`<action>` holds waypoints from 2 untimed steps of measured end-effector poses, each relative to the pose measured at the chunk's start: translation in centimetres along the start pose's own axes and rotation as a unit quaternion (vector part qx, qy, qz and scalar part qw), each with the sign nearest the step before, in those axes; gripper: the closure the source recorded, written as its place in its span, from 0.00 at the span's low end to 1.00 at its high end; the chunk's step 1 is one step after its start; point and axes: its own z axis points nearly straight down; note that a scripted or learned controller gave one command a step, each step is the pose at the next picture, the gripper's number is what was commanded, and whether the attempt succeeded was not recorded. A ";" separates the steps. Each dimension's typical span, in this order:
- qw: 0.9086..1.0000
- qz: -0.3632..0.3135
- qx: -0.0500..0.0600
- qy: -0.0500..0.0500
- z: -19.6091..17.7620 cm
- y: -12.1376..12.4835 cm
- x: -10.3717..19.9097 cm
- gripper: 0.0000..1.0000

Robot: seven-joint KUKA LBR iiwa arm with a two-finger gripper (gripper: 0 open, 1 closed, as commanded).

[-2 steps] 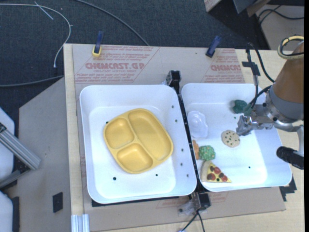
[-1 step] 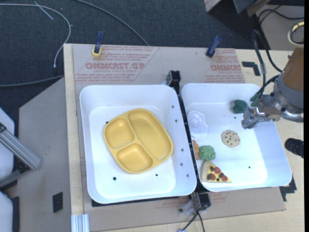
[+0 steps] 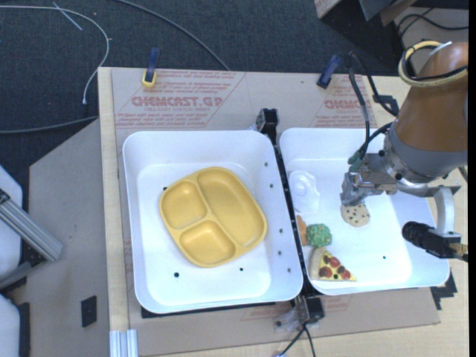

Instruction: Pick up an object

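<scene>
Fingers: state cannot be told; my gripper [image 3: 355, 199] is poised low right of frame centre, just above the cookie [image 3: 356, 215] in the right bin [image 3: 387, 270], presumably to grasp it.

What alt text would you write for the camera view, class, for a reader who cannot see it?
A grey robot arm's gripper hangs just above a cookie in the right bin, which also holds a broccoli piece and pizza slice. The left bin holds a yellow divided plate.
</scene>
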 end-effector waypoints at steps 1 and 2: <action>1.000 0.000 0.000 0.000 1.2 -0.7 4.8 1.00; 1.000 0.000 -0.002 -0.001 0.7 -0.8 10.1 1.00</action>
